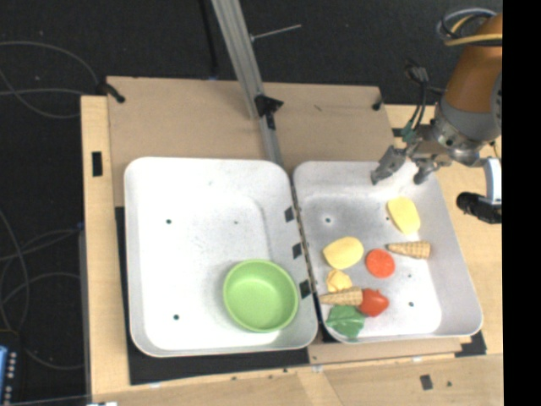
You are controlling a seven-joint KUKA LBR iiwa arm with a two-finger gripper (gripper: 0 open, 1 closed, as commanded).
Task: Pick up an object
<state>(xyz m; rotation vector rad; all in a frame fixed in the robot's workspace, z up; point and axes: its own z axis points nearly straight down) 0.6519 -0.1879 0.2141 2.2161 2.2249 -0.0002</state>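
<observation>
Gripper (404,168): fingers spread, nothing between them, above right white bin (452,311) far corner.
Nearest: yellow oval plastic piece (404,214), untouched.
Progress: pick not yet made.

Pale wooden bench (211,117) on dark floor (51,24), thin cables (34,66) trailing, slanted metal pole (241,49) behind.

Glossy plastic bowl (260,295), matt bins (203,201).

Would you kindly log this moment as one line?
gripper: open, nothing held, above right bin's far edge | nearest: yellow piece | left bin: green bowl
</observation>
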